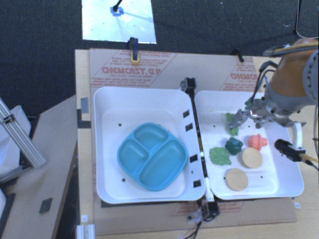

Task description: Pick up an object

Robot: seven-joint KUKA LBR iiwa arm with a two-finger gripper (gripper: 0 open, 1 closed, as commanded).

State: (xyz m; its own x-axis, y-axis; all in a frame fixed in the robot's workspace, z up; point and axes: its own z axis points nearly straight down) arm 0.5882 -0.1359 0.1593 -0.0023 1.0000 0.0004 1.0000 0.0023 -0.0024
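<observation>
Since your end effector point(242, 117) sits over the right bin point(289, 180), the green piece point(232, 124) lies just left-below it. You can't tell its opening or whether it holds anything.

The grey arm with its orange band point(298, 76) is cut off by the right edge. The end effector point(241, 118) partly hides a small green toy piece point(232, 124), too little showing to tell its shape.

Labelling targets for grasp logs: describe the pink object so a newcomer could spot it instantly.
Look in the right bin, on the side the arm reaches in from. The pink object lies beside a dark teal piece, just above a tan disc. It's the only pink piece there.
</observation>
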